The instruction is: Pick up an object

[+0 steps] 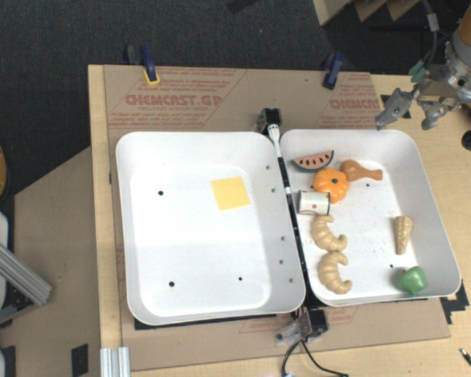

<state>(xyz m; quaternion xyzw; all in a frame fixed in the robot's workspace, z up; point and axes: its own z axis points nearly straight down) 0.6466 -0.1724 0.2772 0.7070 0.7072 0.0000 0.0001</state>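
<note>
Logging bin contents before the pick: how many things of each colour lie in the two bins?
Yellow: 1, the cheese slice
Orange: 2, pumpkin, drumstick
Tan: 3, two croissants, cone
Green: 1, ball
Red: 1, watermelon slice
White: 1, can
Total: 9

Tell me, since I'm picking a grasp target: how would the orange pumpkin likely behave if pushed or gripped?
The pumpkin looks round and glossy, so it would probably roll or slip. It touches the can and lies close to the drumstick, so a push would likely shift them. It looks like a toy, so probably light.
</note>
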